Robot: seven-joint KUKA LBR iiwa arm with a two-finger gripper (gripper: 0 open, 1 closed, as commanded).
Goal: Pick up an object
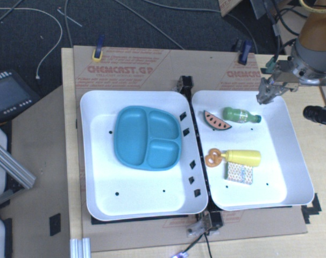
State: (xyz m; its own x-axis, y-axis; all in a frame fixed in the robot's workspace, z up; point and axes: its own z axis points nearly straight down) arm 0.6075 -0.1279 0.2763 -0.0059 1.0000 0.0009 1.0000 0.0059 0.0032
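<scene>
The right bin point(292, 144) holds a green bottle point(240, 115) lying on its side, a watermelon slice toy point(216, 121), a yellow object with an orange ring end point(235, 157), and a small patterned pouch point(240, 173). My gripper point(266, 95) hangs over the far right corner of that bin, up and to the right of the green bottle and apart from it. Nothing shows between its fingers.
In the left bin point(98, 187) lies a blue divided plate point(148, 138). Black clips run along the seam between the bins point(192, 144). Blue clamps point(99, 47) hold the cardboard base at its far edge. Cables lie on the floor behind.
</scene>
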